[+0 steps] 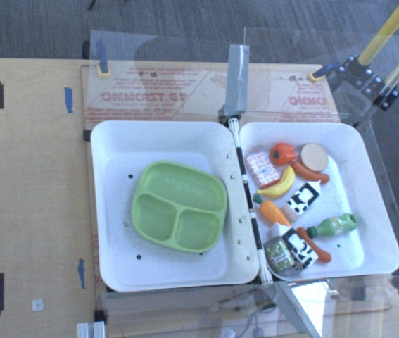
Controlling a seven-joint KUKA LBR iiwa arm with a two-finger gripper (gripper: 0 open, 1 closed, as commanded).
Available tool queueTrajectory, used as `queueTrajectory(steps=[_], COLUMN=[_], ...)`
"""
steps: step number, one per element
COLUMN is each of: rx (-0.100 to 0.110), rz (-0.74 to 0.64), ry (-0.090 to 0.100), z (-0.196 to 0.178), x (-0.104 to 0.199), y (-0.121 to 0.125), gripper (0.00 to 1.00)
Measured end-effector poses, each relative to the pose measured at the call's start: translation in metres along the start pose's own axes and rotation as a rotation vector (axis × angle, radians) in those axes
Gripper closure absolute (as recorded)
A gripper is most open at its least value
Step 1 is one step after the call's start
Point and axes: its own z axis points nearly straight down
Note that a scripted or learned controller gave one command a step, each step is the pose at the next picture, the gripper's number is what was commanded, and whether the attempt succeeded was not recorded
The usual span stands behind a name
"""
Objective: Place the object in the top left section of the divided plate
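We see a green divided plate (179, 207) resting mid-floor in the left bin (108, 143), toy foods crowding the right bin (368, 153); the gripper's state we cannot tell.

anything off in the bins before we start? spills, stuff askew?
Nothing spilled or damaged. The green divided plate sits rotated in the left bin, askew to its walls. The toy food is heaped in the right bin: banana, tomato, green bottle.
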Motion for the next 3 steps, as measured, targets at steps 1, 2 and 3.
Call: queueTrajectory(steps=[1,2,3], rx=[0.0,0.001,-0.001], rz=[-0.029,-0.029,-0.032], ry=[0.0,-0.001,-0.001], z=[-0.0089,-0.0089,-0.0187], x=[0.0203,0.0203,0.0216], y=[0.0035,0.0034,0.0029], gripper=[1.0,0.0,1.0])
